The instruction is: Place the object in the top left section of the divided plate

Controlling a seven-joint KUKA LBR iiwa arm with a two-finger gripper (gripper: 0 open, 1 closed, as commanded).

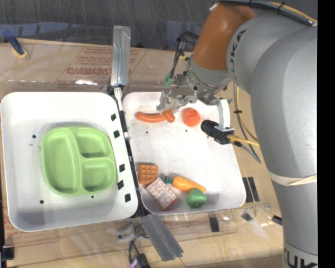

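Green divided plate (78,161) sits flat in the left bin, w/ one long section on its left side and two smaller ones on the right. Orange hot dog (154,116) lies on its side near the far edge of the right bin, long axis running roughly left-right.

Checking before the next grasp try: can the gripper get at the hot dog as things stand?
Probably yes. The gripper sits right over the hot dog's right end, in the right bin. The tomato lies apart to its right, so nothing seems to block it.
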